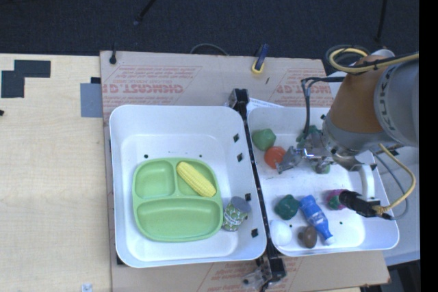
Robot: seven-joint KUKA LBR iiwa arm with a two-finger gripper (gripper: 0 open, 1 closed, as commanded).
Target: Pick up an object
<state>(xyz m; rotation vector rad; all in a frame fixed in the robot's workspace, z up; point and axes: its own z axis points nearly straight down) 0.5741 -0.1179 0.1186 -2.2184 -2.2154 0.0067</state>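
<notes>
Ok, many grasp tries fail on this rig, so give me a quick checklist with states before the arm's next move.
1. Gripper over the right bin: ok.
2. Target within reach: red object sits right by the gripper: ok.
3. Neighbour crowding: green object lies close beside the red one: not ok.
4. Object between fingers: cannot tell.
5. Left bin's green tray with corn away from the arm: ok.
</notes>
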